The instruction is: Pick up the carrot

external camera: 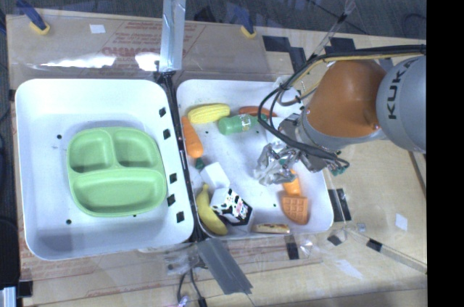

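Observation:
The carrot [192, 138] is a long orange piece lying along the left wall of the right bin [319, 222], just below a yellow corn cob [208, 112]. My gripper [274, 164] hangs low over the middle right of that bin, well to the right of the carrot and apart from it. Its metal fingers point down toward the bin floor. Nothing shows between them.
The right bin also holds a green block [234, 125], a red sausage [255, 110], a white cube [214, 174], a banana [209, 215], a black-and-white cow toy [233, 206], a waffle [295, 208] and a cookie [270, 228]. A green divided plate [114, 170] lies in the left bin [29, 153].

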Robot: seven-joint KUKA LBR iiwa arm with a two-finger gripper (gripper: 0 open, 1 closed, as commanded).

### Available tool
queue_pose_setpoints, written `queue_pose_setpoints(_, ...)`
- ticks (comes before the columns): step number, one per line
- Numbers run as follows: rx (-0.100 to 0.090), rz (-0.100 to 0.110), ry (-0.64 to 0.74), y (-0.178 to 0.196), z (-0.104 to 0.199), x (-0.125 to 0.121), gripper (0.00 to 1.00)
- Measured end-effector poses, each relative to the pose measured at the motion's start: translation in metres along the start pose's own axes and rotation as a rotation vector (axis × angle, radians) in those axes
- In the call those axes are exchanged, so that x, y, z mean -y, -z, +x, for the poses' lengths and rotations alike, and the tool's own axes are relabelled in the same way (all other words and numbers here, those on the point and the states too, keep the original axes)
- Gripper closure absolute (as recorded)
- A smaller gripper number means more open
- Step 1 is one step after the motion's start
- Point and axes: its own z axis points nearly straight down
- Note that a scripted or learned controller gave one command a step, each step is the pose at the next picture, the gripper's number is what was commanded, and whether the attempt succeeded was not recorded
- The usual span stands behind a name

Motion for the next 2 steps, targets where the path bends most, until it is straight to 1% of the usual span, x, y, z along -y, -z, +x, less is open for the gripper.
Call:
queue_pose_setpoints(1,0.0,0.0,0.0,0.0,0.0,0.0,0.0)
queue_pose_setpoints(2,-0.005,-0.006,0.332,-0.011,-0.005,0.005,0.0)
